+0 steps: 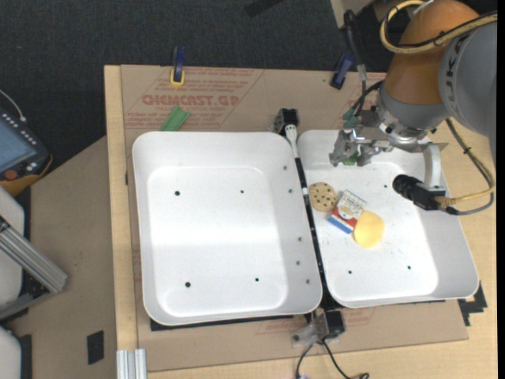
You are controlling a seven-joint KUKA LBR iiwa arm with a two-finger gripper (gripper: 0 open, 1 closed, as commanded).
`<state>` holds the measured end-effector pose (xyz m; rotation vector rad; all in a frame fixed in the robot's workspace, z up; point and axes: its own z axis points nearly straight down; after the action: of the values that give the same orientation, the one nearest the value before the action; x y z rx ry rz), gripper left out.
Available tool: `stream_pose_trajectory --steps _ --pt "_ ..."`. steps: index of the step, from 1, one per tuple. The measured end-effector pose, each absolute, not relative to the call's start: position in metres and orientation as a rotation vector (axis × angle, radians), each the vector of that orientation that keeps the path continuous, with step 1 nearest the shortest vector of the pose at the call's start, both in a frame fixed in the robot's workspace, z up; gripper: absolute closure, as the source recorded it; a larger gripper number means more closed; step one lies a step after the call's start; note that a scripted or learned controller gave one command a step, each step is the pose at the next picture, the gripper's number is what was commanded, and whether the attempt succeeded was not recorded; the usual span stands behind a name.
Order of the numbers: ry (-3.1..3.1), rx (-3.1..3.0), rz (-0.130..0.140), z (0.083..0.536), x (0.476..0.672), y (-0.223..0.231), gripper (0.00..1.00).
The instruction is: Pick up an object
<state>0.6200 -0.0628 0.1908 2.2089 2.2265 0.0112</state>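
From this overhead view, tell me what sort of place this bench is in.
Probably a robotics lab's grasping test cell. A grey arm with an orange band reaches over two shallow white bins set on clamped cardboard, with a cookie and yellow lemon-like toy as test items.

Bench [237, 93] topped with a brown cardboard sheet [126, 212], two white bins side by side on it.

The left bin [150, 212] sits at about 9 o'clock from the bench's centre, the right bin [442, 267] at 3 o'clock, their inner rims touching along a dark seam. At 12 o'clock the cardboard shows red printed lettering [189, 99]; a blue clamp [178, 63] grips its far edge at 11 o'clock, another [342, 69] at 1 o'clock. A green tag [173, 118] lies just beyond the left bin's far rim.
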Motion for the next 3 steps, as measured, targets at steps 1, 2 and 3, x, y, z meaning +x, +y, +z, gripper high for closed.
stream_pose_trajectory --steps 1,2,3 --pt "2.226 2.231 -0.009 0.184 0.512 -0.052 1.0" --pt "2.219 2.211 0.012 0.254 0.569 -0.04 1.0" --pt "2.228 2.224 -0.005 0.262 0.489 -0.013 1.0"
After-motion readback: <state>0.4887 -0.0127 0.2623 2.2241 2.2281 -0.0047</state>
